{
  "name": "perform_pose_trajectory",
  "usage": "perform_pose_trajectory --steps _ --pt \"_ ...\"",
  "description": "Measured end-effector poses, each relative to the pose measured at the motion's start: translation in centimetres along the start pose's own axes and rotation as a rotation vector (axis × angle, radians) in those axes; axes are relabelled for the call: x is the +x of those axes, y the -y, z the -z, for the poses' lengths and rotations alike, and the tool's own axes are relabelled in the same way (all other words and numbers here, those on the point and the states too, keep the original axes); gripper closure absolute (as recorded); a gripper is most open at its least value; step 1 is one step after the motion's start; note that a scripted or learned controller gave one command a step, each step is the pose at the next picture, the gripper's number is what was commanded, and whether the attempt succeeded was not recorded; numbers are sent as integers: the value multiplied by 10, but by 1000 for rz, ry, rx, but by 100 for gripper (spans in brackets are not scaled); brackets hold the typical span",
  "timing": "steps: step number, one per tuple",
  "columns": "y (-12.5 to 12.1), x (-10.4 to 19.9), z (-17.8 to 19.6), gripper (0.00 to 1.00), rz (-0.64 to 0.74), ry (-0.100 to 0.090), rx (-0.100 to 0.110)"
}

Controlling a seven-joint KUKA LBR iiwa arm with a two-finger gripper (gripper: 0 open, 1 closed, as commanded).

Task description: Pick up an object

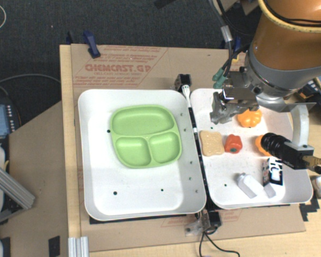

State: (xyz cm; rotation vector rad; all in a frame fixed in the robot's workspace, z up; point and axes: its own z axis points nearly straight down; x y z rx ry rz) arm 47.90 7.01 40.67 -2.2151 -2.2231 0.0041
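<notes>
Reading "CHEMCAST G.P." on brown sheet [117, 67] (red lettering).

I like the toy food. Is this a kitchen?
Probably not: it looks like a robot test bench. A grey-and-orange robot arm reaches over two shallow white plastic bins, clamped on a cardboard-covered bench with loose cables.
</notes>
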Motion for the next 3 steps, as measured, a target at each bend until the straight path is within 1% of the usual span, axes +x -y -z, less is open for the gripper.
perform_pose_trajectory --steps 1,2,3 --pt "-1 23 28 100 0 -1 -10" --pt "0 83 28 100 4 -1 -7" --pt "-1 80 39 100 -1 -1 -11"
